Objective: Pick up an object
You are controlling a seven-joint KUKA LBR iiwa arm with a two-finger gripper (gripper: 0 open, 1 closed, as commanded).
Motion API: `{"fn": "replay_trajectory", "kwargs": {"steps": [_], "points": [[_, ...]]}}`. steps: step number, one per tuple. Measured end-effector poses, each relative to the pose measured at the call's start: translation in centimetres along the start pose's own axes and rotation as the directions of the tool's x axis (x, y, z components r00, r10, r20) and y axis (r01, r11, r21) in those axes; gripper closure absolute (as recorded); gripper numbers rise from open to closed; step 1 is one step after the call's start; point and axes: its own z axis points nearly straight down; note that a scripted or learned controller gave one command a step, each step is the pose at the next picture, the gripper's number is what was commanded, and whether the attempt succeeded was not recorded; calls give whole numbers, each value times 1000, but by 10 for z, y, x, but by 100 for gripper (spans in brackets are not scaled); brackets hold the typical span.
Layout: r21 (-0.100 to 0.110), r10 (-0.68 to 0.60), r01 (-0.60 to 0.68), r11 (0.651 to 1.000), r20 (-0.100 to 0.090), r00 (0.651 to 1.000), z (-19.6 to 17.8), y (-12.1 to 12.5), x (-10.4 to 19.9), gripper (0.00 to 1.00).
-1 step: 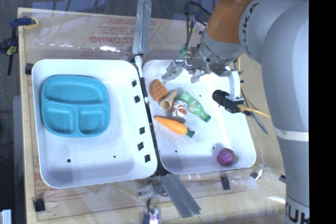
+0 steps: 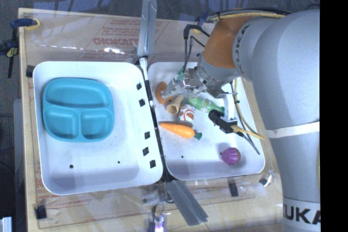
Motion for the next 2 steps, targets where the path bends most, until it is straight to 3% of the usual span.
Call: {"fn": "replay_trajectory", "kwargs": {"steps": [1,2], "points": [[23,-9,9,1000,-2,1000,19,-58,-42,0],[24,-15,15,1000,-4,1000,9,-58,-41,100]]}}
